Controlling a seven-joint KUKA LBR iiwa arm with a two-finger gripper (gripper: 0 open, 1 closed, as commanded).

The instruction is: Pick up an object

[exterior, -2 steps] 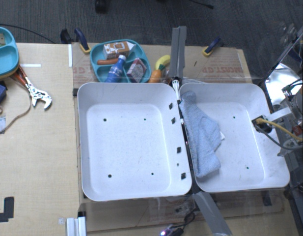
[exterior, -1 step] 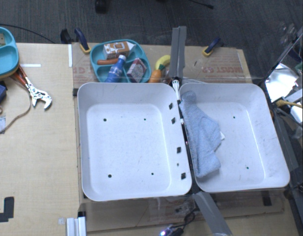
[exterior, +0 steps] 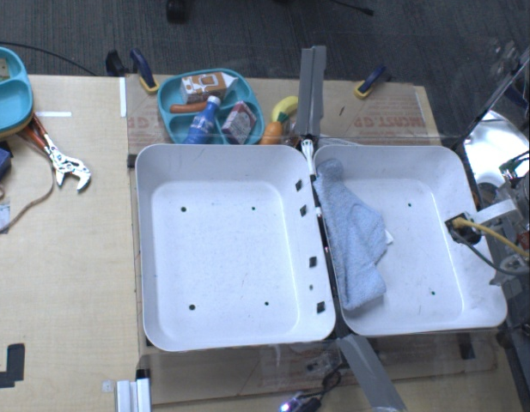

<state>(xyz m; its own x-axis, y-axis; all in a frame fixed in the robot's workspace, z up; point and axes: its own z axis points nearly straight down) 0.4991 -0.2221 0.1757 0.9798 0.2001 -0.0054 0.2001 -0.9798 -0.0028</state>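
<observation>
A grey-blue cloth (exterior: pixel 352 234) lies crumpled in the right bin (exterior: pixel 419 312). It runs along that bin's left wall, from the back corner down toward the front. Its top end bunches up against the rim near the divider. The left bin (exterior: pixel 222 324) stands beside it, its white floor marked by a few small dark dots.
A teal tray (exterior: pixel 170 114) of toy food sits behind the left bin, with a yellow banana (exterior: pixel 284 108) next to it. A grey post (exterior: pixel 312 84) rises between the bins at the back. A wrench (exterior: pixel 65 166) lies on the bench at left. A yellow-tipped cable (exterior: pixel 471 230) overhangs the right bin's right rim.
</observation>
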